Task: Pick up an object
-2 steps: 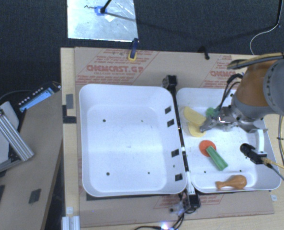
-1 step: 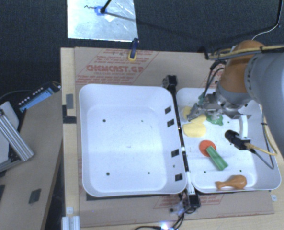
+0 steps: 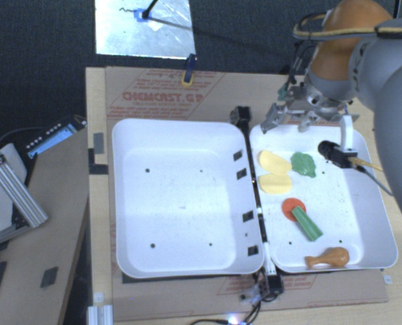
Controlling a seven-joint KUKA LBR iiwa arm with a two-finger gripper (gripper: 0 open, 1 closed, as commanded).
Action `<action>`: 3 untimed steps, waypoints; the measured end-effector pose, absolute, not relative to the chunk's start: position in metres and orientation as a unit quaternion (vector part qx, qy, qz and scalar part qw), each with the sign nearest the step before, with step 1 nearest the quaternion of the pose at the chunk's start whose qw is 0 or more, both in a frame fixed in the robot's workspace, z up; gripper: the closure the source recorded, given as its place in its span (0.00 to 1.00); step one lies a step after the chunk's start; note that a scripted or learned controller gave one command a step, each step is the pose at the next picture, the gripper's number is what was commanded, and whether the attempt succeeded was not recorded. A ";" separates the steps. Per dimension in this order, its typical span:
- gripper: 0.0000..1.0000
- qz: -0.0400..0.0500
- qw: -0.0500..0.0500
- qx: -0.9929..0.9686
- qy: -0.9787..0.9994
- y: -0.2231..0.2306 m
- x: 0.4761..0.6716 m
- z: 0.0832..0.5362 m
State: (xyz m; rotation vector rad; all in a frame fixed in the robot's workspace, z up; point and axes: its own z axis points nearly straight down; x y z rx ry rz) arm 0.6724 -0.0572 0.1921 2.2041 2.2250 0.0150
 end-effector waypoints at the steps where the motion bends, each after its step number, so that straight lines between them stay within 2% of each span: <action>1: 0.00 0.002 0.000 0.704 0.710 -0.005 0.669 0.185; 2: 0.00 0.001 -0.001 0.703 0.711 0.070 0.654 0.185; 3: 0.00 0.001 0.002 0.708 0.706 0.004 0.670 0.209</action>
